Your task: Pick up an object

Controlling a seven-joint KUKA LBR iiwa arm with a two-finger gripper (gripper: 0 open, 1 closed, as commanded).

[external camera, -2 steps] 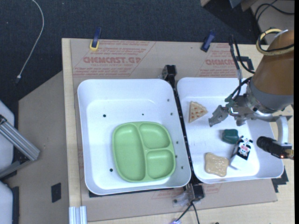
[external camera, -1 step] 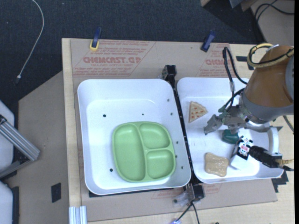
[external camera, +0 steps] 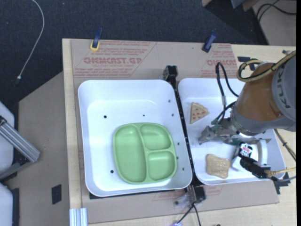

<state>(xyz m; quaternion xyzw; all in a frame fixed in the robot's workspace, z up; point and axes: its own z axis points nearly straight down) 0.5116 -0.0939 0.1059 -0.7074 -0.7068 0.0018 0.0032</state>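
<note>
The grey two-finger gripper (external camera: 207, 136) hangs in the right white bin (external camera: 275, 166), its tips apparently spread and holding nothing, between a small triangular pizza-slice toy (external camera: 198, 112) on the far side and a tan, lumpy bread-like piece (external camera: 218, 166) on the near side. Both look light; the bread piece seems the bulkier, easier hold, gripped across its narrow middle. The left white bin (external camera: 94, 102) holds a pale green divided plastic tray (external camera: 144, 152).

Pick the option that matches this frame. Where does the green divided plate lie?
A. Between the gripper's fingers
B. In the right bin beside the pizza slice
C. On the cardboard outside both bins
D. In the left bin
D: the green divided plate lies flat on the floor of the left bin, while the gripper works over the right bin.
</note>
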